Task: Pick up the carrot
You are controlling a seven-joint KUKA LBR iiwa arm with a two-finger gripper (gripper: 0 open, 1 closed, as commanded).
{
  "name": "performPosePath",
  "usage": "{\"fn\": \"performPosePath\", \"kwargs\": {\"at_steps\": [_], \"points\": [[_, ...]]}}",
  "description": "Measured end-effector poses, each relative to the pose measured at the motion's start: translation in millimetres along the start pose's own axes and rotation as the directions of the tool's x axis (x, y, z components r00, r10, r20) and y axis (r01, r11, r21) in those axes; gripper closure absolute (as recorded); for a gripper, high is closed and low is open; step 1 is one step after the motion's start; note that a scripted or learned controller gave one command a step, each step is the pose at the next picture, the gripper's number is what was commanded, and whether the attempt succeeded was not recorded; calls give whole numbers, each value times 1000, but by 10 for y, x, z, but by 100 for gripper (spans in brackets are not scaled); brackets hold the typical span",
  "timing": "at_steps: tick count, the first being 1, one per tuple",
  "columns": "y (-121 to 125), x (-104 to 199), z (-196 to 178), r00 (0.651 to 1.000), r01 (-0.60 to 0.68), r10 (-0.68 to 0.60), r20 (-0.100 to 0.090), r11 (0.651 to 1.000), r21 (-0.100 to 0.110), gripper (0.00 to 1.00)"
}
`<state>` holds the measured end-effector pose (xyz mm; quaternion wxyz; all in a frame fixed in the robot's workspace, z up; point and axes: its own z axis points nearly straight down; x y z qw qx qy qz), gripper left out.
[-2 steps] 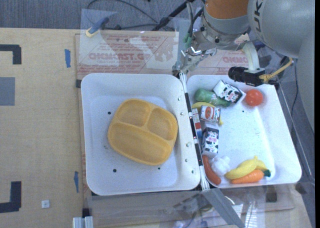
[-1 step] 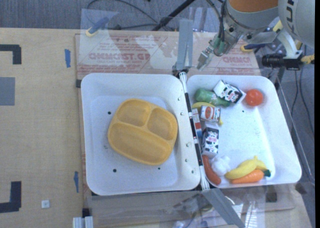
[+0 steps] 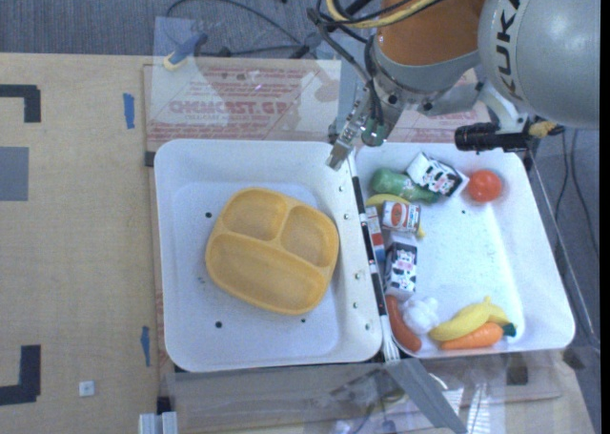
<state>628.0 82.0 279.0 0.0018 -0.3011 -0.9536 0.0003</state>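
The carrot [image 3: 471, 337], orange with a small green tip at its right end, lies along the front edge of the right bin [image 3: 519, 251]. A yellow banana [image 3: 467, 318] rests against its far side. My gripper [image 3: 350, 144] hangs at the back of the bench, over the ridge where the two bins meet. It is far from the carrot, toward the back left, and nothing shows in it.
The right bin also holds a red tomato [image 3: 484, 185], a green vegetable [image 3: 398, 182], two cow-patterned cartons [image 3: 434, 175] [image 3: 402, 268], a small can [image 3: 402, 216], a red sausage-like piece [image 3: 402, 325] and a white lump [image 3: 420, 310]. A yellow divided plate [image 3: 272, 249] sits in the left bin [image 3: 181, 232].
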Motion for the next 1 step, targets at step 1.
{"fn": "performPosePath", "kwargs": {"at_steps": [1], "points": [[10,353,1824,998,59,-59,5,998,-5,100]]}}
